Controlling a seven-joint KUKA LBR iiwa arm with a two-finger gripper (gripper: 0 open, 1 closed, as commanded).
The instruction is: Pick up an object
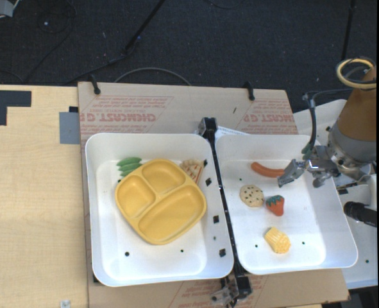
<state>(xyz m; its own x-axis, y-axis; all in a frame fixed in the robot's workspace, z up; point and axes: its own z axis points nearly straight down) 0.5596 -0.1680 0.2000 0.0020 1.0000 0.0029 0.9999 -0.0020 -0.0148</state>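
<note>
The right bin (333, 236) holds an orange-red sausage (268, 169), a speckled cookie (252, 196), a red strawberry (276, 204) and a yellow corn piece (277, 240). My gripper (306, 176) hangs over the bin's upper right part, just right of the sausage's end. Its two fingers are spread, so it is open, and nothing sits between them. The left fingertip (288, 177) is close to the sausage and above the strawberry.
The left bin (106, 236) bears a yellow divided plate (161, 199), a green pea pod (129, 165) and a tan waffle piece (192, 169). A black divider clip (209, 128) sits where the bins meet. A cardboard sheet (151, 111) lies under both.
</note>
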